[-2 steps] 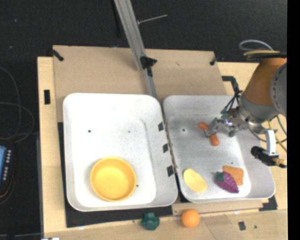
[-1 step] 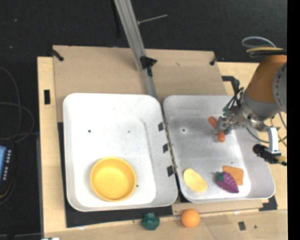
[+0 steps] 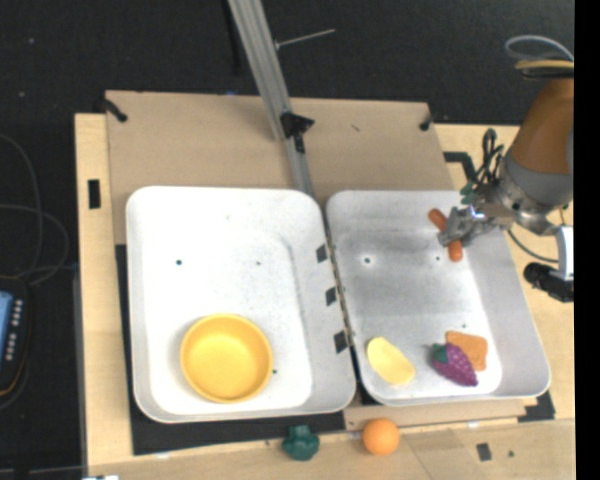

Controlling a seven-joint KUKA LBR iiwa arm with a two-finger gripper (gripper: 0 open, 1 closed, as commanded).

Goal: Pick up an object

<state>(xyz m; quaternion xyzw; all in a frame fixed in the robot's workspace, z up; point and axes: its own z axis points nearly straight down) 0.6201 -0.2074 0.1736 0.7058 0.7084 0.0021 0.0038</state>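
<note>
Grey and orange, the arm leans in from the right edge and slopes down toward the far right corner of the right bin. Its hand hangs low over that corner, tipped leftward, and small orange pieces sit right at its tips, one by the far side and one by the near side. From where I stand I cannot tell whether the hand is open or closed, nor whether it grips them.

Along the near wall of the same bin lie a pale yellow piece, a purple grape bunch and an orange wedge; the wedge touches the grapes on their far right side, and the yellow piece lies just left of them.

Across in the left bin, a yellow bowl stands upright in the near part.

On the desk, just in front of the bins, rest an orange ball and a small green object, side by side.
</note>
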